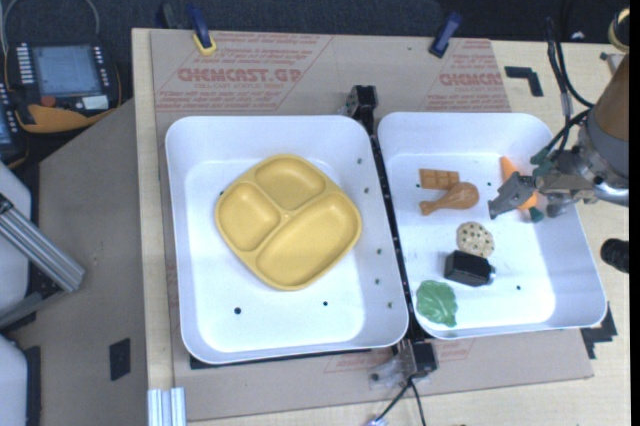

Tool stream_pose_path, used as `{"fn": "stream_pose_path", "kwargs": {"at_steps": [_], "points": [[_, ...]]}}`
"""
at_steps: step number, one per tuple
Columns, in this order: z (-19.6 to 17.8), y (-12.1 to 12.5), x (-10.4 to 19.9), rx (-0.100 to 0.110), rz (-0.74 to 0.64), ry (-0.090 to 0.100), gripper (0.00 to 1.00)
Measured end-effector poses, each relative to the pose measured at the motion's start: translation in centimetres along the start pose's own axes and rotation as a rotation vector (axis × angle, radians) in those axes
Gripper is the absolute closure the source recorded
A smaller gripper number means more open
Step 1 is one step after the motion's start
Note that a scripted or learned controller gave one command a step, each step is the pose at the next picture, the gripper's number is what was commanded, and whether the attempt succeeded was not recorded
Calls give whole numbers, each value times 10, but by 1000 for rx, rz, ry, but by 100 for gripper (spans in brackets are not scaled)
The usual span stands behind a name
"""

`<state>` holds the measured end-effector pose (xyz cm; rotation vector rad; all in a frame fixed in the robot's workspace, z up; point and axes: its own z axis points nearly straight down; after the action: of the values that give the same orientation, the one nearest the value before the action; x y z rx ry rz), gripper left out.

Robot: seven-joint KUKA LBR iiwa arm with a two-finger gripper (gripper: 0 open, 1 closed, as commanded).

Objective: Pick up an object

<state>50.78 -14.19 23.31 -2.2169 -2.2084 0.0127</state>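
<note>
The fingers (500, 202) stand parted, a grey tip on either side of an orange piece (509, 166); part of that orange shows in the gap between them, but whether they press on it or only straddle it cannot be told from this slant. The gripper (520, 202) sits low over the right bin (570, 314), up and to the right of the cookie (475, 236), with the grey arm (610, 129) running off farther right of the cookie.

The right bin holds the small things, all placed here from the cookie, a round speckled biscuit near the bin's middle; just below it, almost touching, lies a black block (468, 268); below and left of the cookie, near the bin's lower left corner, lies a green leafy piece (437, 302); just above and left of the cookie lies a brown drumstick (452, 199), its thick end toward the right; above the cookie and slightly left, beyond the drumstick and close beside it, lies a flat tan waffle piece (438, 179); the orange piece is above and right of the cookie, its upper end poking out past the gripper.

The left bin (180, 214), well left of the cookie, holds a yellow divided plate (290, 219) with three compartments, lying flat near that bin's middle.
</note>
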Motion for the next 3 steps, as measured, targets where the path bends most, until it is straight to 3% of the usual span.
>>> {"fn": "stream_pose_path", "kwargs": {"at_steps": [1, 3], "points": [[-7, 3, 0, -14, -4, -3, 0], [113, 1, 7, -7, -4, 0, 0]]}}
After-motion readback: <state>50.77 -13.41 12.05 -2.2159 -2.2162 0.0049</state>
